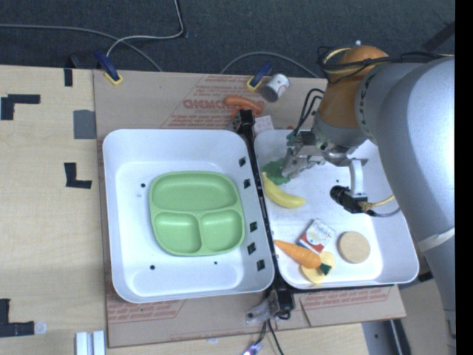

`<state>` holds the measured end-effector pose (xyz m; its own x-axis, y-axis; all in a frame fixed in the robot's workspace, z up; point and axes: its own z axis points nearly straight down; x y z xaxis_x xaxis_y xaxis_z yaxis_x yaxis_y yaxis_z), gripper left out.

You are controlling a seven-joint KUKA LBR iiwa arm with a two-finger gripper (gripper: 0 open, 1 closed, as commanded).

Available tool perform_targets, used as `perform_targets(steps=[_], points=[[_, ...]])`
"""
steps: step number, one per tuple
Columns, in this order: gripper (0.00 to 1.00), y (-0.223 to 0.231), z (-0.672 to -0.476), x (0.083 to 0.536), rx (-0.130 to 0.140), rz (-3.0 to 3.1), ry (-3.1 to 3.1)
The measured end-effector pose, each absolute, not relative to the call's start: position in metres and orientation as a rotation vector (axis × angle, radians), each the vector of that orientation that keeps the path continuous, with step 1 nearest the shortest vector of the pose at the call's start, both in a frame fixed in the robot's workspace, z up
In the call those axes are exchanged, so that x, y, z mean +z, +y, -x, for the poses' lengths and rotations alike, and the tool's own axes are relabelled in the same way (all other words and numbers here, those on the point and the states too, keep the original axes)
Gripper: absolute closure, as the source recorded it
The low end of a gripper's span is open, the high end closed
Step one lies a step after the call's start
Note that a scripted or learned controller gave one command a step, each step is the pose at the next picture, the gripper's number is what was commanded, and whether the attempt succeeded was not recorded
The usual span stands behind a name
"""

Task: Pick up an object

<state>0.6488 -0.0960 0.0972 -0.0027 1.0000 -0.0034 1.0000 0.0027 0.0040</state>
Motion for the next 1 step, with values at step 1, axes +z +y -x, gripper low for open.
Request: perform_targets(steps=[1], points=[[0.0, -0.0961, -0.6487, 0.097, 0.0, -2.215, 2.22]])
